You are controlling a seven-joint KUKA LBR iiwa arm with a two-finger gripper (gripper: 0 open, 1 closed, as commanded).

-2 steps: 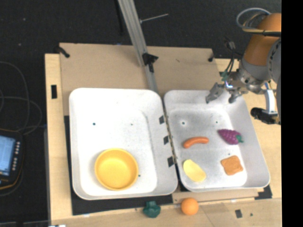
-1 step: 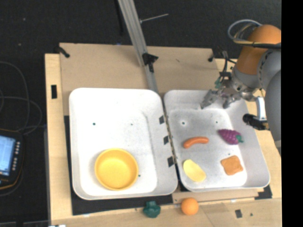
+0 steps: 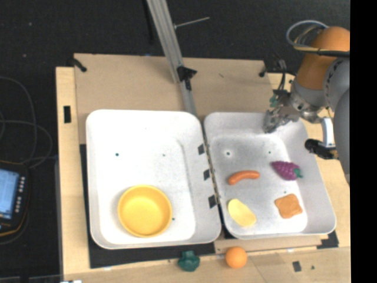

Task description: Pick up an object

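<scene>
- My gripper (image 3: 273,121) hangs over the far edge of the right bin (image 3: 321,220); I cannot tell its state.
- Nearest it lies the purple grapes (image 3: 285,170), apart from it.
- The sausage (image 3: 243,177), the yellow piece (image 3: 241,212) and the orange toast (image 3: 288,206) lie nearer the front.
- A yellow bowl (image 3: 145,210) sits in the left bin (image 3: 106,134).
</scene>
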